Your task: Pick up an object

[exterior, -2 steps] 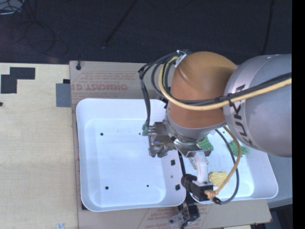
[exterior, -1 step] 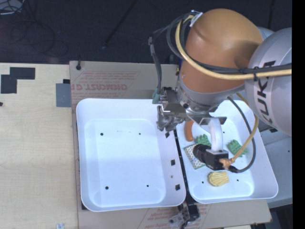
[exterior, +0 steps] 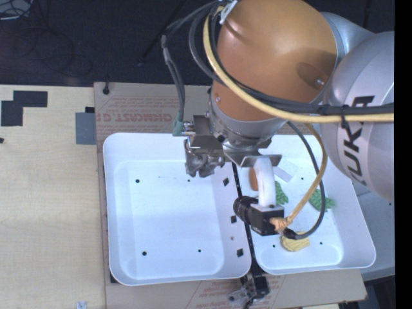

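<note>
The gripper hangs at the end of the grey and orange arm, over the far right corner of the left bin, just beside the rims where the two bins meet. It is seen from above as a block of grey metal. Whether it is open or closed cannot be told from this angle, and nothing can be seen in its grasp. Below it the white floor of the left bin carries a few small dark dots.

The things to pick lie in the right bin, apart from the gripper and partly covered by the wrist. Nearest is an orange-brown object, close to the dividing rims. A green leafy piece lies a little further right, and a second green piece lies beyond it towards the bin's right side. A small white scrap sits just behind the first green piece. A yellow object rests near the front of the bin; its exact shape is too small to make out.

Both bins sit on a brown cardboard sheet printed with red lettering. The sheet lies on a pale wooden bench, which bears black patches and a grey square at its left.
</note>
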Available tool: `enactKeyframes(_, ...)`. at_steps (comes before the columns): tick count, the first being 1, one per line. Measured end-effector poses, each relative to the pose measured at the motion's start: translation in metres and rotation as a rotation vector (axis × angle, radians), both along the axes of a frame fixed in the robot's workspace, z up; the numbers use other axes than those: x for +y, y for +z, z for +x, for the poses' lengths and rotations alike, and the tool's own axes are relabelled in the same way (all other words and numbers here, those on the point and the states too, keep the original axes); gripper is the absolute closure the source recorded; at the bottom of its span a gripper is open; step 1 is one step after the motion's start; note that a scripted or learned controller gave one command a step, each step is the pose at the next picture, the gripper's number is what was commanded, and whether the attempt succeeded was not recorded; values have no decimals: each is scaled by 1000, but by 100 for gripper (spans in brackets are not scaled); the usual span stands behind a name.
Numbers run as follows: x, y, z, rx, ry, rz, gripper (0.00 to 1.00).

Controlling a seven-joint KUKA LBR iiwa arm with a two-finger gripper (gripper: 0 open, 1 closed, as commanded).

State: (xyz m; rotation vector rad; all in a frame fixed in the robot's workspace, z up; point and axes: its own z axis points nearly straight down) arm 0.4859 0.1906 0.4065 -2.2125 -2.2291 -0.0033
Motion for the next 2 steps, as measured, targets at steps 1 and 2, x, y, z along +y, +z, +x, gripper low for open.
enactKeyframes(1, -1, -189, -14, 21, -8, -10, 100)
enactKeyframes(2, 9, -117, 23, -2, -7, -1, 100)
